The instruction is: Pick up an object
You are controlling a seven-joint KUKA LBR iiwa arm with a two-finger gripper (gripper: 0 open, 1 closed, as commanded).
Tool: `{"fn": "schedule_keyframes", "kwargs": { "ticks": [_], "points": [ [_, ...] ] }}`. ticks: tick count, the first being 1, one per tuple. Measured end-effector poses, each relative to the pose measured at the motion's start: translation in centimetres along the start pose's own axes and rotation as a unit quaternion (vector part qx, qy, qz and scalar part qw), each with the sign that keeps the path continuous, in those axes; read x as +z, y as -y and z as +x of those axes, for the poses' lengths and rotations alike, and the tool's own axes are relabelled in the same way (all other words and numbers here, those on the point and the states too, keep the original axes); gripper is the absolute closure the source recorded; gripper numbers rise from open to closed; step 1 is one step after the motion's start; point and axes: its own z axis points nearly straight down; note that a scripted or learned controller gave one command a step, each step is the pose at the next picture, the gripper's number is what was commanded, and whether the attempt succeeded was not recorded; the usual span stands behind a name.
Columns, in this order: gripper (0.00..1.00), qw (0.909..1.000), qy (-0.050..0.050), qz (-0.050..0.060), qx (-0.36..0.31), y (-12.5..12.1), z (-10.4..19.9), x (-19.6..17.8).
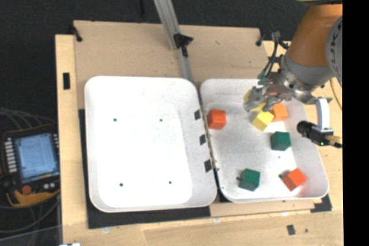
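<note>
The yellow block (263, 120) lay in the upper part of the right bin (230, 92), tilted on the diagonal, with an orange block (279, 111) touching or just beside it toward the view's right. The gripper (258, 99) hung directly above and slightly up-view of the yellow block, close enough that its metal parts overlapped the block's upper edge; whether anything sat between its parts could not be resolved, and its opening could not be told from this slant. Judged target: the yellow block, lying just down-view of the gripper, so the coming move would be a short descent, not a traverse. The crowding orange neighbour was the likely obstacle to a clean closure. Room was open to the view's left, where another orange block (217, 118) sat near the bin's left wall, well apart. Two green blocks (281, 140) (249, 179) and an orange-red block (293, 178) lay farther down-view, clear of the approach. The left bin (92, 124) stood alongside on the surface (115, 43).
</note>
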Motion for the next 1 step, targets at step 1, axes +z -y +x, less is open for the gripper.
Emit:
{"fn": "schedule_keyframes", "kwargs": {
  "ticks": [1],
  "points": [
    [1.00,1.0000,-0.001,0.003,-0.002,0.39,6.02,0.35]
  ]
}}
